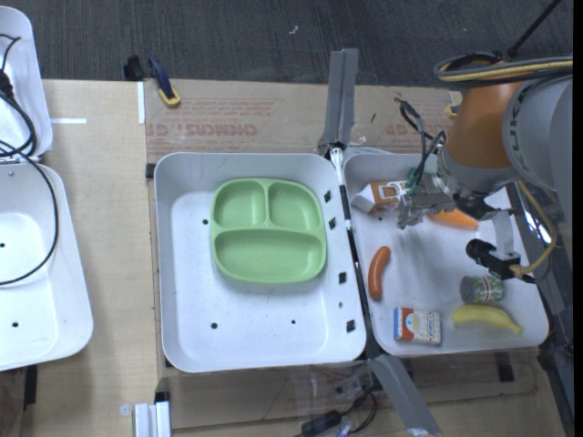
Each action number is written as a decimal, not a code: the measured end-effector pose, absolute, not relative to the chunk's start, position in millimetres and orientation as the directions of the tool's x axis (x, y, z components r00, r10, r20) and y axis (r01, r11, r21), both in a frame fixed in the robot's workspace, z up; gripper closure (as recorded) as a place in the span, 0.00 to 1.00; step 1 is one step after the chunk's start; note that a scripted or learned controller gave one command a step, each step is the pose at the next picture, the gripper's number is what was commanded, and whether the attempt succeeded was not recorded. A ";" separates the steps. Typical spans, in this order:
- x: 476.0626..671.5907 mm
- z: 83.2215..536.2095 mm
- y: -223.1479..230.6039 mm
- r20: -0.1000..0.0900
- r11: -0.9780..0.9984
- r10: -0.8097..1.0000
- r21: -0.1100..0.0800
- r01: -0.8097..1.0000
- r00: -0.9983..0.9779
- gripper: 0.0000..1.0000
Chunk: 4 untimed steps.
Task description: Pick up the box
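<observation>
Looks like a robotics lab setup, not anyone's kitchen. There's a grey arm (533, 144) with an orange band over two white bins (173, 271) on a cardboard-covered bench (237, 116), loose cables (23, 198) on the left, a clamp (162, 82) at the back edge, and dark carpet (228, 16) behind.

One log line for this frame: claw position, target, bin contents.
claw low in right bin | beside far box | near box untouched | left bin: green plate
</observation>
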State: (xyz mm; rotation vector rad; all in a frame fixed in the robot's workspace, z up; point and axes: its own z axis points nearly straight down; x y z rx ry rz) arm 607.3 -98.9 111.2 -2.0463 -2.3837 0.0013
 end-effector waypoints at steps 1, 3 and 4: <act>616.4 191.6 -68.1 -0.001 0.121 0.993 0.000 0.993 -0.121 0.00; 614.4 191.8 -62.9 -0.001 0.182 0.983 0.000 0.983 -0.182 0.00; 507.1 90.8 -104.6 0.001 0.250 0.968 -0.003 0.968 -0.250 0.00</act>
